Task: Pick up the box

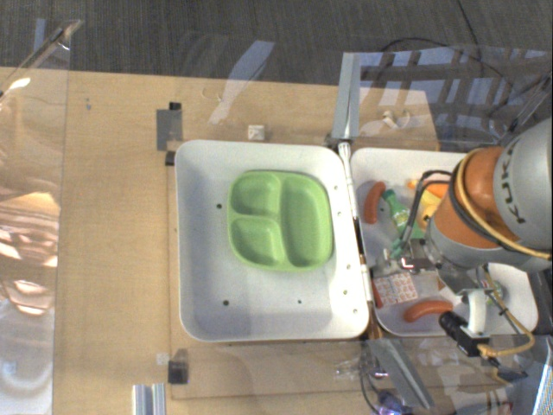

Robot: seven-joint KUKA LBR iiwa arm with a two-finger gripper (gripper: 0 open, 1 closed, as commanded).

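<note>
In the right bin [527, 305], the box [396, 290], a small flat carton with a red-checked face, is being crowded against the near-left wall, while the arm [492, 206] is being held low over the clutter just beside it. The gripper [411, 262] is being masked by the wrist, so whether it is released or clenched cannot be told. A sausage-shaped toy [425, 310] is lying just beside the box, and another red piece [372, 201] and a green bottle [395, 207] are sitting further back. A miss is being risked: a neighbour could be caught instead, or the flat box pinned against the wall. The green tray [281, 220] is lying in the left bin [199, 258].
</note>
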